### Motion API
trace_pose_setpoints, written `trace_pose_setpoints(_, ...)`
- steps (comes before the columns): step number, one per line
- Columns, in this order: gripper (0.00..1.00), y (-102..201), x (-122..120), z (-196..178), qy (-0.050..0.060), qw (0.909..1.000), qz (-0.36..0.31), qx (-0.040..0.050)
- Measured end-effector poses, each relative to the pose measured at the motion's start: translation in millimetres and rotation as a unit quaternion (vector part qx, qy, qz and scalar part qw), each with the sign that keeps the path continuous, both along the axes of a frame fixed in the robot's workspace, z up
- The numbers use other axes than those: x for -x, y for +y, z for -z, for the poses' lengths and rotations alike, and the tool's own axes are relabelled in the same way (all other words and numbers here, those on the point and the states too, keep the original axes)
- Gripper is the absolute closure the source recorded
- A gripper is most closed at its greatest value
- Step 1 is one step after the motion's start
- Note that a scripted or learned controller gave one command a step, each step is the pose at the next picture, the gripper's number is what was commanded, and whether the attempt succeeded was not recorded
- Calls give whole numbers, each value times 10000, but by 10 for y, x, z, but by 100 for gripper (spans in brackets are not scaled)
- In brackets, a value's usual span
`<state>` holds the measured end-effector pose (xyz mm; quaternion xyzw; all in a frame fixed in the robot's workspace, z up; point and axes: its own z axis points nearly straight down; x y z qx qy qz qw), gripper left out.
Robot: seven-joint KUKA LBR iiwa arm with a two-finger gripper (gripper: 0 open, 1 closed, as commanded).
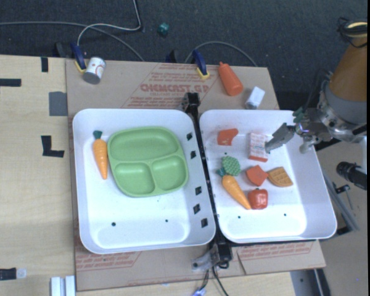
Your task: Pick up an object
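The right bin (308,221) holds several toy foods: a small pink-and-white carton (257,145), a red-orange block (227,136), a green knobbly piece (231,165), a carrot (236,190), an orange-red chunk (256,175), a brown cookie (280,177) and a red pepper (258,198). My gripper (291,144) hangs over the bin's upper right part, just right of the carton. It is open, with one finger (276,140) reaching toward the carton and nothing between the fingers.
The left bin (86,214) holds a green divided plate (149,161) and a second carrot (100,155). Behind the bins on the cardboard lie an orange bottle (230,79), a white cube (254,96) and a small can (94,69).
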<state>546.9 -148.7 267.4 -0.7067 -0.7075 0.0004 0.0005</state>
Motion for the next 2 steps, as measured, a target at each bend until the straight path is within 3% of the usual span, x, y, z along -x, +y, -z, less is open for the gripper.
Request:
trace_pose_setpoints(1, 0, 287, -502, 1149, 18, 10000, -5, -5)
trace_pose_setpoints(2, 0, 253, -58, 1688, -98, 9999, -1, 32)
